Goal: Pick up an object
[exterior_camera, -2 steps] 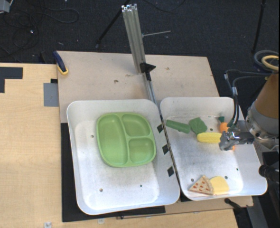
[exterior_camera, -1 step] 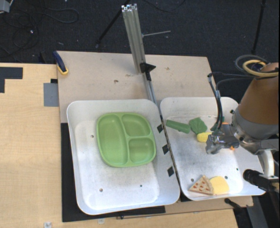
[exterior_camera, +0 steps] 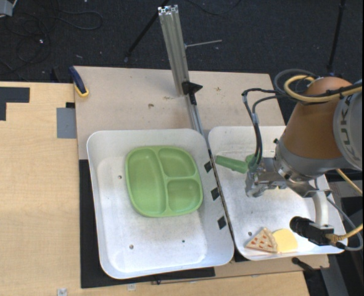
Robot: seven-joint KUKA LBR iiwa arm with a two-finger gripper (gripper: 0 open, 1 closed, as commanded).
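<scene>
Two shallow white plastic bins sit side by side on the pale wooden tabletop [exterior_camera: 28, 184]. The left bin [exterior_camera: 108, 239] carries a light green three-compartment plastic plate [exterior_camera: 164, 181], lying flat a little toward 12 o'clock of the bin's middle. In the right bin [exterior_camera: 244, 227] the grey arm with its orange band reaches in from 3 o'clock, and its hand [exterior_camera: 257, 185] hangs over the bin's upper half. A dark green handle-shaped object [exterior_camera: 232, 164] juts out from the hand toward 9 o'clock, its near end meeting the hand's fingers; it seems to be gripped there, though the wrist covers the contact and I cannot tell whether the hand is closed on it. At the bin's 5 o'clock corner lie a toy pizza slice with red topping [exterior_camera: 261, 242] and, touching it at 3 o'clock, a pale yellow block [exterior_camera: 285, 240].
</scene>
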